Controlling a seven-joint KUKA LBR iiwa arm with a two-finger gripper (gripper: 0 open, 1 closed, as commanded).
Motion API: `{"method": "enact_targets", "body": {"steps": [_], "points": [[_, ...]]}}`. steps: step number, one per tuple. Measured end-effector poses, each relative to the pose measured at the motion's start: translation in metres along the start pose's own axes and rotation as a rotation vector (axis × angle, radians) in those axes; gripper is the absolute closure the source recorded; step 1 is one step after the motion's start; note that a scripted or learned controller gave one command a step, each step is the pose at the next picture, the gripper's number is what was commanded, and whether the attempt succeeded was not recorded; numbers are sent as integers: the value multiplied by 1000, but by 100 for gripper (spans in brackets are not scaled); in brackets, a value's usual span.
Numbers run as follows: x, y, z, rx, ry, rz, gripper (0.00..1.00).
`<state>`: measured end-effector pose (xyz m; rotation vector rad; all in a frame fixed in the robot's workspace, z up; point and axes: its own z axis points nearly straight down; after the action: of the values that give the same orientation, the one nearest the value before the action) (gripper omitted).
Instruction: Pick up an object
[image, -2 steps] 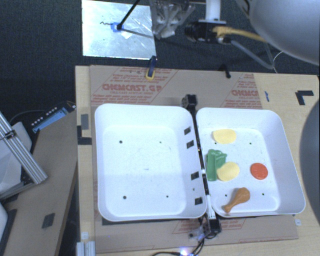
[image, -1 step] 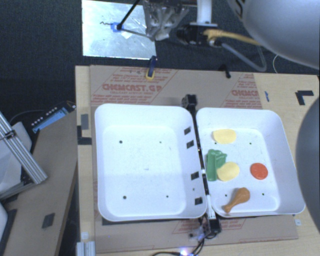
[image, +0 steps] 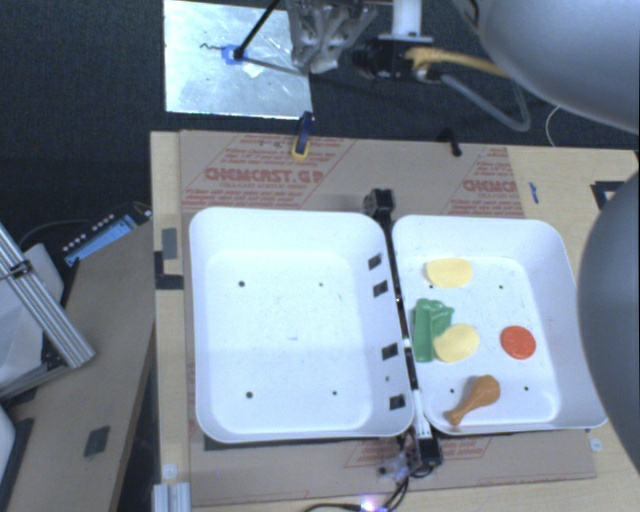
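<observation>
Toys all in right bin (image: 560, 300): two yellow pieces (image: 449, 272) (image: 457, 343), green block (image: 430, 328), red disc (image: 518, 342), brown drumstick (image: 474, 398) nearest. Left bin (image: 215, 300) beside it. Gripper state: cannot tell.

Two white bins (image: 290, 225) side by side, brown lettered board (image: 265, 172) beneath, silver sheet (image: 215, 60) behind

Even, fairly bright light falls from above, with a cool, slightly bluish cast. The two white bins (image: 290, 330) are close to washed out, their floors showing little texture, and shadows inside them are faint and soft. A metal sheet (image: 235, 55) at the top gives a dull grey sheen. The arm (image: 610, 330), very close to the lens on the right, is blurred. Overall sharpness is modest and slightly grainy.
</observation>
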<state>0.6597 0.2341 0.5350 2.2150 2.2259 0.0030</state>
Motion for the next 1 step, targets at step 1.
{"method": "enact_targets", "body": {"steps": [1], "points": [[0,2,0,0,1,-1,100]]}}
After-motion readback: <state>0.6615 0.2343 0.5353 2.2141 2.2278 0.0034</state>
